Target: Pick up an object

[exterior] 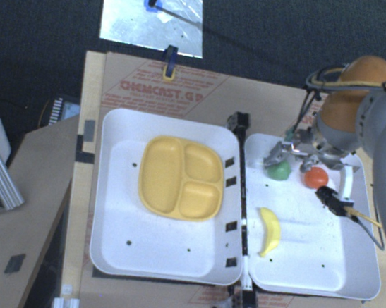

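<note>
We are low by the far edge of the right bin.
Our end effector hangs over the green ball; we cannot tell its grip. Next we must close and lift.

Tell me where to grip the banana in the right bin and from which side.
Grip the banana across its thicker middle, coming straight down from above. It lies flat on the right bin floor with open space on both long sides, so the fingers should probably straddle its narrow width, not its curved length.
</note>
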